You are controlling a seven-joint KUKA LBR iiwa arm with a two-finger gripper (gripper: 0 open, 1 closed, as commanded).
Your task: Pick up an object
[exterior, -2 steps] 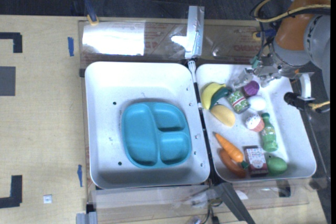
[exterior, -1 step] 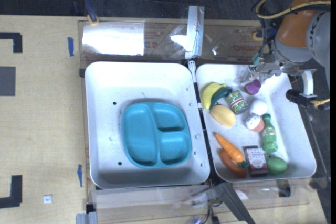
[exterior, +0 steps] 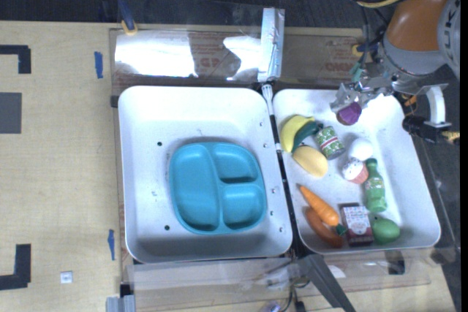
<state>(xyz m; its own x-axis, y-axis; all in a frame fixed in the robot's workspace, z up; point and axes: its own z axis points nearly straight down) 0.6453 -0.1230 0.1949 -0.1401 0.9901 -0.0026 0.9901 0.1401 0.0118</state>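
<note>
Nearest the lens: desk front edge, wood-toned, black markings at left. Left bin carrying a blue divided tray, upright, roughly central. Right bin crowded: banana, yellow lemon-like piece, small can, carrot, green bottle, red box, most touching or just beside one another. End effector over the bin's far corner, apparently pinching a small purple object between its fingers. Risks noted: hold looks shallow, so possible slip during lift; possible drop back onto clutter; bin wall close by, contact likely if swung carelessly.
</note>
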